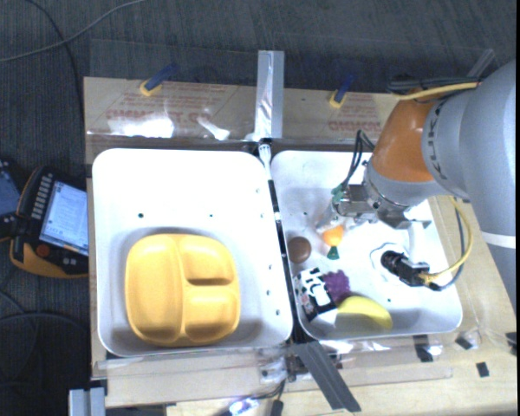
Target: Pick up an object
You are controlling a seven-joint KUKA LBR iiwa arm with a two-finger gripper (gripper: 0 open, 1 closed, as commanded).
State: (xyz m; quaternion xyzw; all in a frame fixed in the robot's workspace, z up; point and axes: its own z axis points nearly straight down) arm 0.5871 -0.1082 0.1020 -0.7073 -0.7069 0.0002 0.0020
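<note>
Orange, the small object (pixel 332 234) lies right of centre in the right bin (pixel 433 319), just below our fingers (pixel 345 206) (whether apart or together, we cannot tell).

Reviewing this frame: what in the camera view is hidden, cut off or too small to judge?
- Gripper: the wrist covers it, so its finger state is unreadable.
- Small orange object: too small to identify, and contact with the gripper is unclear.
- Arm: cut off by the right edge.
- Black-and-white item: the purple object partly covers it.
</note>
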